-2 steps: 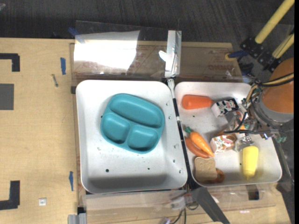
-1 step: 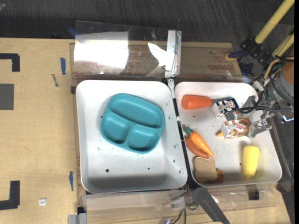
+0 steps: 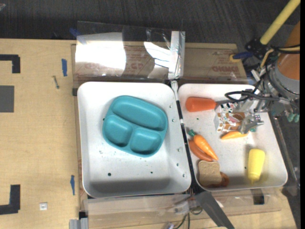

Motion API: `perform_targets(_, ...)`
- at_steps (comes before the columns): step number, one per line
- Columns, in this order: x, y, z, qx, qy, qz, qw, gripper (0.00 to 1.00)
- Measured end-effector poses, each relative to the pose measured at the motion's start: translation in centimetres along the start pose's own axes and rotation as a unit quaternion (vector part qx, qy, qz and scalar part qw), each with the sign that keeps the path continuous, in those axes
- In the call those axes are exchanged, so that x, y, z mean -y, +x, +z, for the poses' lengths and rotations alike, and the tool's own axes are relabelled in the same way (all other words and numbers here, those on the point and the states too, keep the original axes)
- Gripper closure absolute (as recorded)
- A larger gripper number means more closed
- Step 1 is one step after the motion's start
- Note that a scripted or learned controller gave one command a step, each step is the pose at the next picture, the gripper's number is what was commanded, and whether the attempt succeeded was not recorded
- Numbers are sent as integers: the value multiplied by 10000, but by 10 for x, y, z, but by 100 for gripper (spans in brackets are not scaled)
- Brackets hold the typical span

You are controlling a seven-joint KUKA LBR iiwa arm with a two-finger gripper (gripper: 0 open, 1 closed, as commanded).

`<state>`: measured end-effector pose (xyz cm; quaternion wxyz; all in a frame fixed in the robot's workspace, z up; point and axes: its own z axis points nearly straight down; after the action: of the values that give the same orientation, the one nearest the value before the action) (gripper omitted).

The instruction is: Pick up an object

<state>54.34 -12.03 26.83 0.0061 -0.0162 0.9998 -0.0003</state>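
Observation:
My gripper (image 3: 248, 122) hangs low in the right bin (image 3: 279, 144), near its back right part, with the arm coming in from the right. Just under and left of it lie a small printed packet (image 3: 228, 119) and a small orange piece (image 3: 232, 135). The metal of the gripper overlaps the packet's right edge, and I cannot make out whether anything is held. An orange cylinder (image 3: 200, 104) lies at the back left of this bin. A carrot (image 3: 202, 147), a slice of bread (image 3: 209, 172) and a yellow piece (image 3: 256, 163) lie toward the front.
The left bin (image 3: 93, 171) holds a teal divided plate (image 3: 135, 125). A clear plastic sheet (image 3: 128, 56) stands behind the bins. Cables and a yellow pole (image 3: 281, 15) sit at the back right. A ridge (image 3: 180, 128) separates the two bins.

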Motion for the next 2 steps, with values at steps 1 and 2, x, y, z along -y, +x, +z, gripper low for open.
perform_targets(1, -35, 36, -9, -43, -1, 1124, 9937, 100)
perform_targets(2, -30, 3, -14, -23, 3, 1429, 9897, 100)
